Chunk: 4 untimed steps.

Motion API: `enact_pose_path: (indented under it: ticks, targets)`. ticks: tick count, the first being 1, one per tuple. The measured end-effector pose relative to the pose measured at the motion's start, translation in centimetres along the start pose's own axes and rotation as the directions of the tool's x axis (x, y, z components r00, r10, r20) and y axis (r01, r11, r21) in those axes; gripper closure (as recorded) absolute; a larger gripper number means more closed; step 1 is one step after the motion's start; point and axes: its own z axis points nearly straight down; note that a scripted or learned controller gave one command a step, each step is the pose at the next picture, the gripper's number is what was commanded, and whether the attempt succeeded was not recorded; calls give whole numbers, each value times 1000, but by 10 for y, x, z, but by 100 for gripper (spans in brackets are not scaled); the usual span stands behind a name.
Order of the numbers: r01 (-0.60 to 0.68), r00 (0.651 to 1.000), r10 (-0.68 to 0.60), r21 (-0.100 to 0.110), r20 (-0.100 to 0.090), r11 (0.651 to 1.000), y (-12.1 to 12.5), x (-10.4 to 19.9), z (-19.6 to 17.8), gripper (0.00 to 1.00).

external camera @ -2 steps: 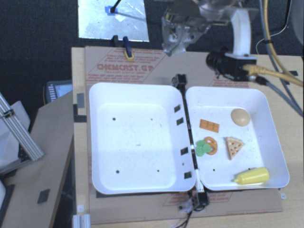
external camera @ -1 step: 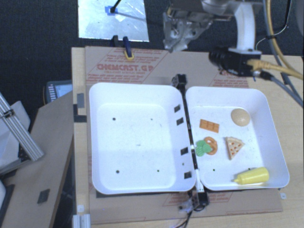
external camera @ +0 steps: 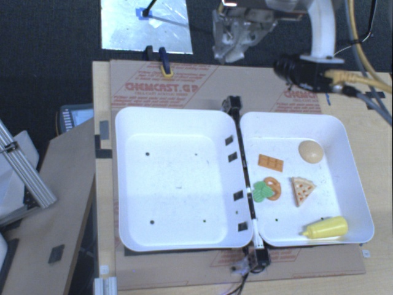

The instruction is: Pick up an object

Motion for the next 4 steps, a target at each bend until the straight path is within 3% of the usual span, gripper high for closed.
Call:
enact_pose_path:
  ticks: [2, 3, 4]
  targets:
    - [7, 1000, -7, -3, -2, 1000, 0, 1, -22, 100]
    - [8, 1000, -8, -3, -2, 1000, 0, 1, -22, 0]
    - [10, 1000, -10, -6, -3, 1000, 1, 1, -33, 100]
